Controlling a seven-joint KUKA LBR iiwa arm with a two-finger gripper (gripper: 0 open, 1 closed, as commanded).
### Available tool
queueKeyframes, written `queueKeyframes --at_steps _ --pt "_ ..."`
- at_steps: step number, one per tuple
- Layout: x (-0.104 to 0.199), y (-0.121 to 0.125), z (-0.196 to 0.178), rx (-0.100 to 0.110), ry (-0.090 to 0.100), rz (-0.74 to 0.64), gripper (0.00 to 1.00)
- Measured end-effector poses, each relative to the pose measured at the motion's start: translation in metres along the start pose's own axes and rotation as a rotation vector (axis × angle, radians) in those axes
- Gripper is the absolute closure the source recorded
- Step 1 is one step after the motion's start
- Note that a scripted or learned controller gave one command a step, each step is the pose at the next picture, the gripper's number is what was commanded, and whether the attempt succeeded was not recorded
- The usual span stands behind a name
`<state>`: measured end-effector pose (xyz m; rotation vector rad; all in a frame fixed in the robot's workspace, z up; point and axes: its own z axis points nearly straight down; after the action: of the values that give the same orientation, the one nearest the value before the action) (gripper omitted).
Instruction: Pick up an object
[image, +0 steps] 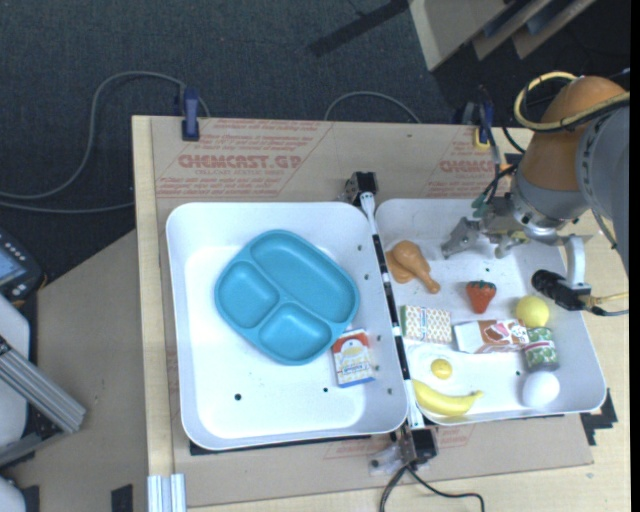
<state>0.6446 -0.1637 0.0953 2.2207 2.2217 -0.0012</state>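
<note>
Objects for picking lie mostly in the right bin (590, 385), on the right side of the frame. The task names no particular item, so any of them qualifies.

Gripper (470, 238) sits in the upper part of the right bin, its fingers spread and pointing left, with nothing between them. It is low over bare bin floor, apart from every item; I judge this an approach or a search pose, with no grasp made.

Right bin contents: a drumstick (412, 263) upper left, nearest the gripper; a strawberry (481, 295) in the centre; a lemon (533, 311) at right; a patterned packet (427, 324) and a printed carton (494, 335) across the middle; a green-labelled can (541, 354); a white egg (540, 388) lower right; a fried egg (438, 368) touching a banana (445, 400) at the lower edge. Items are loosely scattered, most with clear space around them, which favours a two-finger pick.

Left bin (190, 300): a blue divided plate (285, 296), compartments bare, lying flat at centre, and a small milk carton (352, 360) just beside its lower right corner.
</note>
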Motion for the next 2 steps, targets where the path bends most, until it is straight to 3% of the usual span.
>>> queueKeyframes --at_steps 1,2 --pt "0.007 -0.061 0.012 0.007 0.003 0.003 0.0" --pt "0.006 -0.058 0.0 -0.001 0.0 0.001 1.0"
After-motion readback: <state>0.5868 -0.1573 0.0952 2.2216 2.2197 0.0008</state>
